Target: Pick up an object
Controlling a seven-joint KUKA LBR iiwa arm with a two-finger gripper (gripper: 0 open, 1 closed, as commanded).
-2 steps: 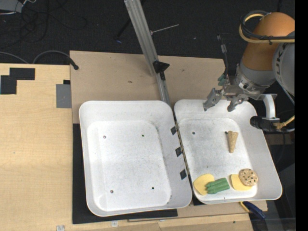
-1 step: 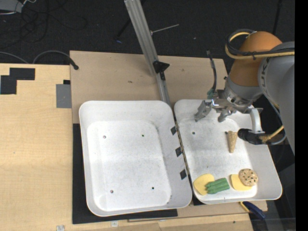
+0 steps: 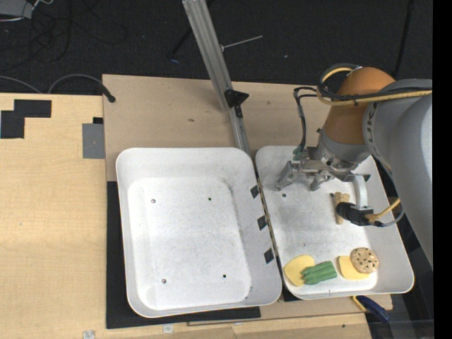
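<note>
Green toy [image 3: 319, 272] well apart from gripper [image 3: 299, 181]

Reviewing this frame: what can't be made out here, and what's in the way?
Far right corner of the right bin, camera view: covered by the arm.
Full shape of the yellow piece, camera view: partly under the green piece.
What the blue object at the bench's front edge is, camera view: too small and dim.

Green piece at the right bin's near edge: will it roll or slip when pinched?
The green piece looks elongated and bumpy, so it probably won't roll far. It overlaps a yellow piece, so pushing may drag both. It seems small, likely light.
</note>
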